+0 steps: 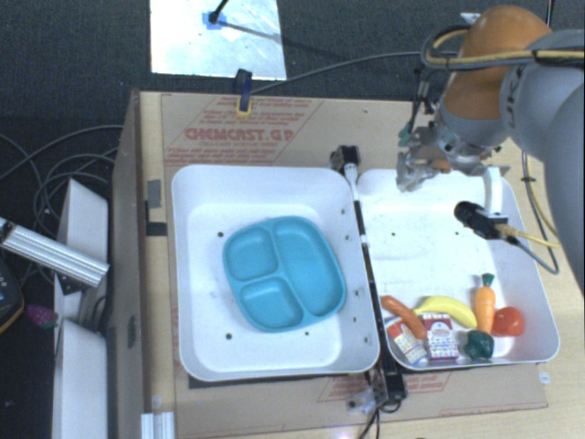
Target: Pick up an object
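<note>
Two white bins (274, 186): one blue tray (283, 271), one banana (448, 309), two carrots (484, 305); fingers (413, 174) unreadable.

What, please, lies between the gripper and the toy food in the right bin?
In the camera view, bare white bin floor separates the gripper from the toy food.

Hand (416, 174) is seen over the far edge of the right bin (430, 236). Banana (448, 310), two carrots (403, 315) (483, 304), tomato (508, 321) and small box (441, 336) are clustered at its near side. A blue tray (283, 271) is seen in the left bin (196, 273).
</note>
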### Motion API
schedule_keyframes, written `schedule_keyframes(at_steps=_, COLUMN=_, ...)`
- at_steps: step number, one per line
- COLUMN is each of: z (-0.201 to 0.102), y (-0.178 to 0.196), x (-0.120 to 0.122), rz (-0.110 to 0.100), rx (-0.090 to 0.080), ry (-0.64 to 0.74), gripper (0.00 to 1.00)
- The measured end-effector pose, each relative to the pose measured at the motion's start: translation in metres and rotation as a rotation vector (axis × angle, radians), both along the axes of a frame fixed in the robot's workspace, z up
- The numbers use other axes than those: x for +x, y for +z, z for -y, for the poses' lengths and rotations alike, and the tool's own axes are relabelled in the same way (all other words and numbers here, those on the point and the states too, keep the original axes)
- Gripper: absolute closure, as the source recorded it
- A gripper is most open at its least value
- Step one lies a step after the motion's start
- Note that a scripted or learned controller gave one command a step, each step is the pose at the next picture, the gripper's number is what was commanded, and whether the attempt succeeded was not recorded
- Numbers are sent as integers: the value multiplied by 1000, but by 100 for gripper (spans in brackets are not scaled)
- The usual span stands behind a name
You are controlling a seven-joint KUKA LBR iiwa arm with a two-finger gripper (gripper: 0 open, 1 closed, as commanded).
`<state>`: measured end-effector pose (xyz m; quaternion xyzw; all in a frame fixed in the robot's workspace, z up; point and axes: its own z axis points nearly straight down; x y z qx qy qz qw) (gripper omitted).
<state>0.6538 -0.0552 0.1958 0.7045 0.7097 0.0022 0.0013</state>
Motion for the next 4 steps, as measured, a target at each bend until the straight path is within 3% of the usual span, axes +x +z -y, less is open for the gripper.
schedule_keyframes(at_steps=1, z=0, y=11, x=1, rz=2, rx=1, ry=2, gripper=100)
schedule_keyframes(at_steps=2, z=-53, y=-12, x=-5, rz=-4, rx=0, ry=-2, gripper=100)
schedule_keyframes(at_steps=3, z=-9, y=-11, x=-19, rz=-4, rx=-3, ry=-6, gripper=100)
schedule_keyframes(at_steps=4, z=-45, y=-11, x=-7, rz=-3, rx=-1, ry=-3, gripper=100)
